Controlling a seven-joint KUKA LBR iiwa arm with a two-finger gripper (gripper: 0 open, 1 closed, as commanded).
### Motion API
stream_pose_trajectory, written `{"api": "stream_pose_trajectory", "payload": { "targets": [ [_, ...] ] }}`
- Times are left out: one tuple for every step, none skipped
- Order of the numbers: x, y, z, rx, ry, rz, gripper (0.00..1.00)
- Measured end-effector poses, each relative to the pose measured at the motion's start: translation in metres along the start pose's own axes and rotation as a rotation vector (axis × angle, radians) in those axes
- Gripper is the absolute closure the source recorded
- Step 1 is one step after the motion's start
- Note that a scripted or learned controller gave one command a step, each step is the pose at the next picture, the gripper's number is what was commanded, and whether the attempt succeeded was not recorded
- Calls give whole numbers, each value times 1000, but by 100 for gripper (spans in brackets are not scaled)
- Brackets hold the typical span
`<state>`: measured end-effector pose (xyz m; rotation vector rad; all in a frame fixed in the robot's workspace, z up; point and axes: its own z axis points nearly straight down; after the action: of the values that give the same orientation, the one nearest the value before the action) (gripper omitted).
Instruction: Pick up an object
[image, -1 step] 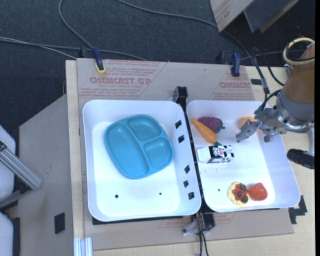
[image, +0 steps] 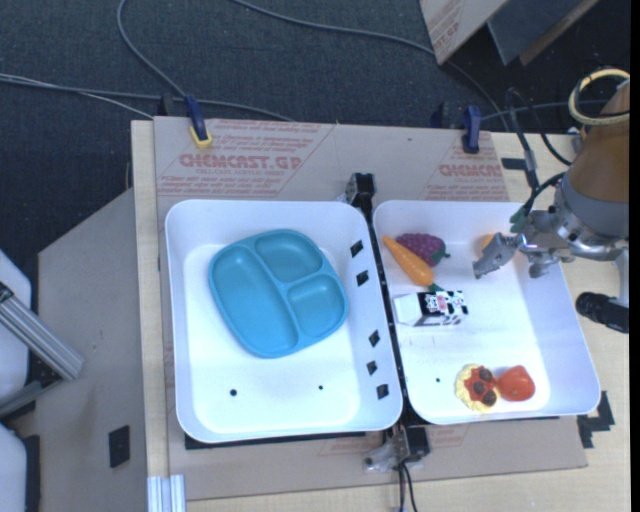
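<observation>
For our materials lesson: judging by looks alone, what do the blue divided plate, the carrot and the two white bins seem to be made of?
Blue divided plate: probably moulded plastic, with even colour, a soft sheen and rounded compartment ridges.
Carrot: likely toy plastic or rubber, uniformly bright orange and smooth; which of the two is unclear.
White bins: seemingly thin formed plastic, glossy, with rounded corners and shallow walls.
</observation>
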<state>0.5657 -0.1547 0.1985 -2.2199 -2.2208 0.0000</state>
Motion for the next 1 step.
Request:
{"api": "stream_pose_trajectory", "payload": {
  "targets": [
    [-3, -7, 45, 5, 1, 1, 0]
  ]
}}
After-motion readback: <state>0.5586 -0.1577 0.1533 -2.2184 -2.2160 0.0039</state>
